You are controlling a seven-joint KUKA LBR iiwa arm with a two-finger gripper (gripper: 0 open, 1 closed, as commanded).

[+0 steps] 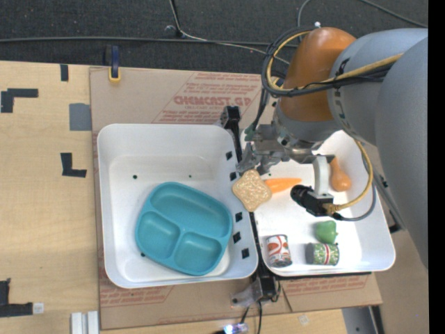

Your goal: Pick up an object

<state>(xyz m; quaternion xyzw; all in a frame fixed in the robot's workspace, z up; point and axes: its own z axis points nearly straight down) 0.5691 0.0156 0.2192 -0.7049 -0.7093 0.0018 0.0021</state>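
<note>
One rough tan cracker point(251, 190) (squarish)

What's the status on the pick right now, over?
Hand over the divider between the bins. Tan waffle-like piece hangs at its fingers, apparently gripped. Carrot lies just right in the right bin; blue tray in the left bin.

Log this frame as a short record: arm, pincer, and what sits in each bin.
arm: grey with orange band, reaching in from the right over the right bin
pincer: above the divide between the bins, directly over a tan waffle-like piece
grasp: cannot tell
left bin: teal divided tray
right bin: carrot, red-and-white can, green can, green piece, tan piece
</note>
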